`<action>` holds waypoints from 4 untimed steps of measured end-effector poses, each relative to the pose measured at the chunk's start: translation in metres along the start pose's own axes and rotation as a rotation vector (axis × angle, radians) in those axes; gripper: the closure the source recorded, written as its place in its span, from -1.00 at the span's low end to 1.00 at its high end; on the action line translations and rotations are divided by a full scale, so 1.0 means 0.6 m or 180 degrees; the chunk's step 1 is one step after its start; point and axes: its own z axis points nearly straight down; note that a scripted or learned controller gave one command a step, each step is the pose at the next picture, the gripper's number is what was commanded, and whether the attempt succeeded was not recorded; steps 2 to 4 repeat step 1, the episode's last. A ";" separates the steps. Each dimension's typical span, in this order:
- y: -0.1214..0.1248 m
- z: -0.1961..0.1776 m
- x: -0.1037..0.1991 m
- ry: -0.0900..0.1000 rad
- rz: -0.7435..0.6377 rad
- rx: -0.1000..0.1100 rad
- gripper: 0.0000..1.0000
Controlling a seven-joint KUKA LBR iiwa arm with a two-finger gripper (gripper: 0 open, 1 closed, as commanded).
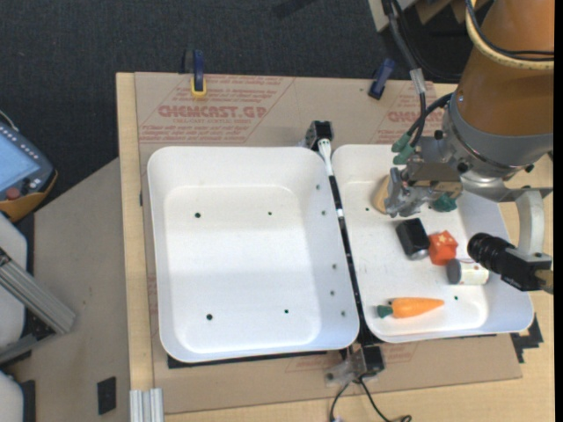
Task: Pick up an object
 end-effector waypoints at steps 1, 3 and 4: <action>0.002 -0.030 0.057 0.0005 -0.0014 -0.0048 1.00; 0.002 -0.030 0.057 0.0005 -0.0014 -0.0048 1.00; 0.002 -0.030 0.057 0.0005 -0.0014 -0.0048 1.00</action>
